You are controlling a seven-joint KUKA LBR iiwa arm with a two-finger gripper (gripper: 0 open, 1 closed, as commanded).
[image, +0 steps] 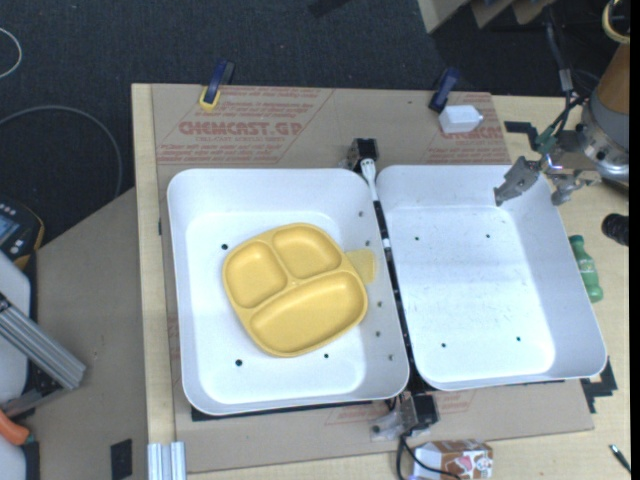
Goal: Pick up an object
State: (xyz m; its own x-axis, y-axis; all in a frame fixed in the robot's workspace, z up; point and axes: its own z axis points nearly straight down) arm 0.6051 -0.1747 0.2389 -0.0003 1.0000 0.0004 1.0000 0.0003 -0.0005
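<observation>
The yellow plate lies flat in the left bin, far from the gripper; the gripper hangs over the right bin's top right corner, holding nothing; its fingers look spread apart; the plate's long side slants down toward the right.

Only readable text sat on the brown board under the bins: red print along its top strip, left part reading "CHEMCAST G P" approx. (last letters faint, so I wasn't sure of them). A 2nd run of the same red print stood on the board's right part near the white block, partly covered and too broken up to read. Smaller red lines above and below the big word were too blurred for me to make out.
</observation>
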